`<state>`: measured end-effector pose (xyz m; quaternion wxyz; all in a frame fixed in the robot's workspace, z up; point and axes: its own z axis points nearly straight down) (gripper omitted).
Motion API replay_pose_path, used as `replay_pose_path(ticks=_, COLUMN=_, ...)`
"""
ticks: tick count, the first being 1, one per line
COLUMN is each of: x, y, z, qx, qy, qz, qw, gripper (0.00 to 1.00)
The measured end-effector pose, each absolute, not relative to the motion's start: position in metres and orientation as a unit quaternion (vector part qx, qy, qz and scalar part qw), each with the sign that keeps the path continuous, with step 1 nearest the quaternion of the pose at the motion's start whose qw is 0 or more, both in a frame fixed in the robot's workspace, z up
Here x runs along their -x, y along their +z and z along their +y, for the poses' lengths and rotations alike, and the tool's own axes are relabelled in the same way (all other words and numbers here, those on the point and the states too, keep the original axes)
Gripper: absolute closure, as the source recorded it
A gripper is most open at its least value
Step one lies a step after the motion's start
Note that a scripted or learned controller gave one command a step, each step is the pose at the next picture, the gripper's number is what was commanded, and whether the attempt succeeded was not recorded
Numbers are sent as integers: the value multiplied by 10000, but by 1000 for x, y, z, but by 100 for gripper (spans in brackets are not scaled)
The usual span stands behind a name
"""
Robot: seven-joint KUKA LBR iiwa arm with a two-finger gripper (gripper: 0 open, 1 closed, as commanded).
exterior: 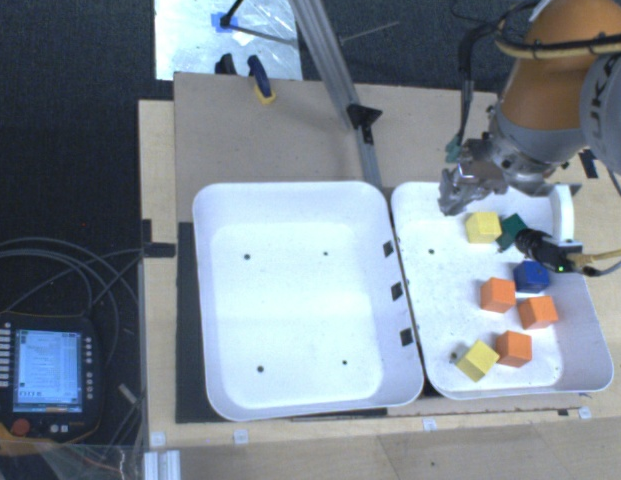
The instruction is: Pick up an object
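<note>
Teach pendant [42, 373] lies at the lower left, off the worktop [290, 133]. Left bin [215, 268] bare white floor. Right bin [580, 363] holds orange blocks [497, 294], yellow blocks [477, 359], blue block [531, 275], green block [511, 230]. End effector [458, 200] hangs over its upper-left corner, beside one yellow block; finger state cannot be told.

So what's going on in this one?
A grey and orange arm reaches in from the right over the right bin. Its pincer sits low at the bin's far end, just left of a yellow block. Three orange blocks, a blue one, a green one and a second yellow lie loose in that bin. Nothing is lifted yet.
</note>
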<state>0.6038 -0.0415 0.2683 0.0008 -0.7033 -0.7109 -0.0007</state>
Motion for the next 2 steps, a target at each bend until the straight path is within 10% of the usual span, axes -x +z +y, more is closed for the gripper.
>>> replay_pose_path(ticks=2, x=-602, y=259, z=78, qx=7029, qy=-12, qz=-7113, qw=4, gripper=100)
